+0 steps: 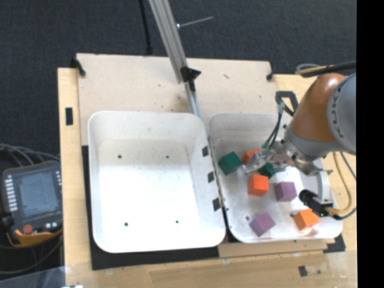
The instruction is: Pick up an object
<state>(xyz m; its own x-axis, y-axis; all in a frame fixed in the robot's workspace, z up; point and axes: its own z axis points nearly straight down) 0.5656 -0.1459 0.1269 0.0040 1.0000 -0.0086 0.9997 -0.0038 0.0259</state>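
Six unlabelled blocks surround the jaws (259, 162) in the right bin (240, 128).

Seven small blocks are lying in the right bin (237, 125). A green block (230, 162) is sitting at the bin's nine o'clock, tilted. An orange block (250, 156) is lying just at its three o'clock, with a dark green block (267, 170) beyond. Another orange block (258, 185) is resting near centre, a purple block (285, 191) at its three o'clock. A second purple block (262, 224) is lying at six o'clock, and a third orange block (306, 219) at four o'clock
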